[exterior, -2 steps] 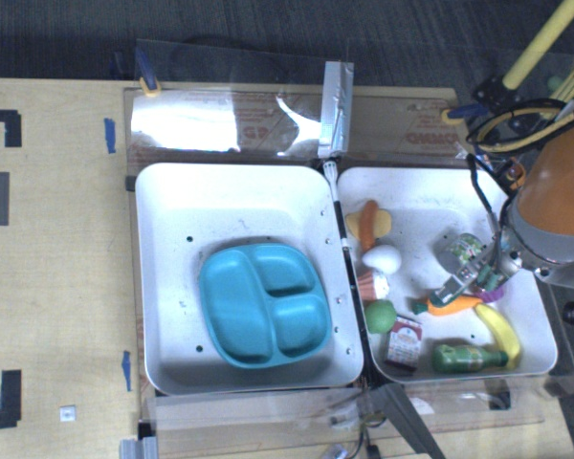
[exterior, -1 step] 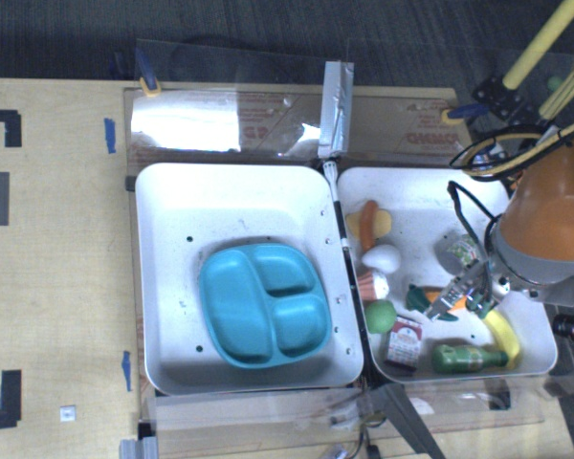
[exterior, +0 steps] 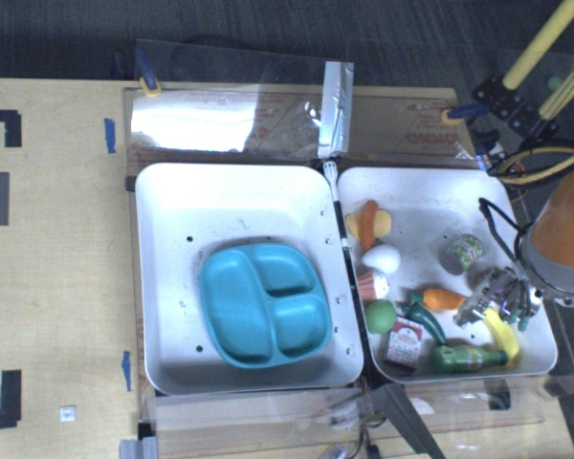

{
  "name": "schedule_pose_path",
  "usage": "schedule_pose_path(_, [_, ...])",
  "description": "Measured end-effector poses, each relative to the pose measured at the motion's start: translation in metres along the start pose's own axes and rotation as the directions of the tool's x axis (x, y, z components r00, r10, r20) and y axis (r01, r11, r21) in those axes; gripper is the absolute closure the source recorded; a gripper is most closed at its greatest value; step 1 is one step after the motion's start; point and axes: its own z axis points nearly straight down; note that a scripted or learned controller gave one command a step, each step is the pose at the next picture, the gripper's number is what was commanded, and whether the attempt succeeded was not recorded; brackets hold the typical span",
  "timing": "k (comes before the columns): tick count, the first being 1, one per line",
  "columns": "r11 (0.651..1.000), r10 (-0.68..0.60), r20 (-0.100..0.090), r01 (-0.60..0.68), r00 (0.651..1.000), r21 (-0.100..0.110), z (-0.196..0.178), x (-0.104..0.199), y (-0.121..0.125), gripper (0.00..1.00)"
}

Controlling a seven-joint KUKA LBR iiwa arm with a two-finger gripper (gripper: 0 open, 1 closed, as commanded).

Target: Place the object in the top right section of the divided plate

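A blue divided plate (exterior: 265,303) lies in the left bin (exterior: 163,256); its top right section (exterior: 287,273) holds nothing. My gripper (exterior: 493,304) hangs low over the right bin (exterior: 421,194), near its right wall. It sits just above a yellow banana (exterior: 503,338) and right of an orange carrot (exterior: 445,300). Nothing shows clearly held in it. The arm's orange band (exterior: 564,228) is at the right edge.
The right bin also holds a greenish can (exterior: 464,250), a white egg (exterior: 381,258), an orange and yellow piece (exterior: 368,222), a green ball (exterior: 381,316), a red and white packet (exterior: 405,344) and a green vegetable (exterior: 467,357). Black cables (exterior: 502,228) trail by the arm.
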Motion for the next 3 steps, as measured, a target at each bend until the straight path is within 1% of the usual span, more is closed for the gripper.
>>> schedule_pose_path(1, [0.947, -0.322, 0.008, 0.322, 0.947, -0.001, -0.026, -0.022, -0.024, 1.0])
schedule_pose_path(2, [0.792, -0.611, 0.001, 0.611, 0.792, -0.002, 0.023, -0.033, -0.037, 1.0])
schedule_pose_path(3, [0.565, -0.825, 0.009, 0.825, 0.565, 0.003, 0.04, -0.035, -0.035, 1.0])
